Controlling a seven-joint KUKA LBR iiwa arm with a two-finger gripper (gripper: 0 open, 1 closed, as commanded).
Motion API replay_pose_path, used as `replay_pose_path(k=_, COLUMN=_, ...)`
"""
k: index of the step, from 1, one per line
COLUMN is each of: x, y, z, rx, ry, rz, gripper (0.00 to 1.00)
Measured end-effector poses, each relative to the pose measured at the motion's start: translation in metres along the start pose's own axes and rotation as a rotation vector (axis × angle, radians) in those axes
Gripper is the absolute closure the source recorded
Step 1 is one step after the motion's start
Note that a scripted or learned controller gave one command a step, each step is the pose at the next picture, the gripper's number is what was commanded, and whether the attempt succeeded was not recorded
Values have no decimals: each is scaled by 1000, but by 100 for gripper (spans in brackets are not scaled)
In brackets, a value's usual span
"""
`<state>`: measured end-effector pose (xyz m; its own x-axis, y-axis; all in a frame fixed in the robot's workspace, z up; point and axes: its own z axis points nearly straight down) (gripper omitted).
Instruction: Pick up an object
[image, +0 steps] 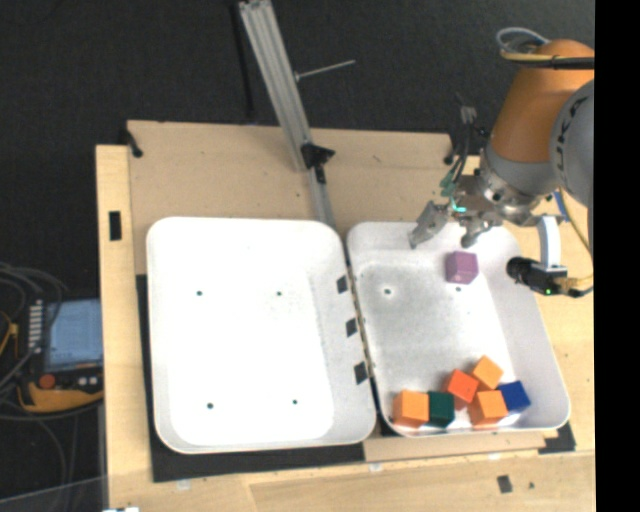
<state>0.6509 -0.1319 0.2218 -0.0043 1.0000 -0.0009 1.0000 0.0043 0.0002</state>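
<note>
Purple cube (461, 267): small, matte, sits alone in upper part of right bin (420, 330), upper right of frame, slightly rotated. Rest clustered at bin's lower edge, lower right of frame: orange cube (412, 406) w/ dark green cube (441, 407) touching it, then three more orange cubes (463, 384) (488, 371) (489, 405), blue cube (514, 396) at far right end.

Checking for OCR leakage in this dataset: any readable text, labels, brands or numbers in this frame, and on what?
No readable text in the camera view.
Blue-screened device left of the bench: too blurred to read.
Blocks in the right bin, including the purple block: plain faces, no markings.
Arm's orange band and hand: no legible label.
Left bin: just small dark dots, no characters.
</note>
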Motion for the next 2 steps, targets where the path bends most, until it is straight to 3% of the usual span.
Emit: replay_pose_path(k=2, x=-1, y=-7, z=120, rx=6, ry=-1, rz=4, gripper=0)
